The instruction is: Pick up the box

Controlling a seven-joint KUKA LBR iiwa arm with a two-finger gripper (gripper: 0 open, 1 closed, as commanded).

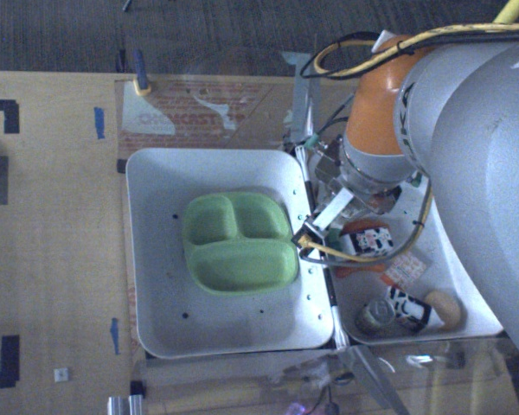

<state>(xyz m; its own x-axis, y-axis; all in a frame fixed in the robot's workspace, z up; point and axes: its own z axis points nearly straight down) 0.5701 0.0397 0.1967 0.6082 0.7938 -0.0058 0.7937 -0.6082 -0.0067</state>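
Observation:
A small box printed in red, white and black lies in the right bin, near that bin's left wall. The arm comes in from the right. Its orange-banded wrist hangs over the upper part of the right bin. The gripper points down just above the box's far edge, and the wrist hides most of it. I cannot see whether it touches the box.
The left bin holds a green divided plate. In the right bin, in front of the box, lie an orange-and-white card, a metal can, a black-and-white item and a tan rounded piece.

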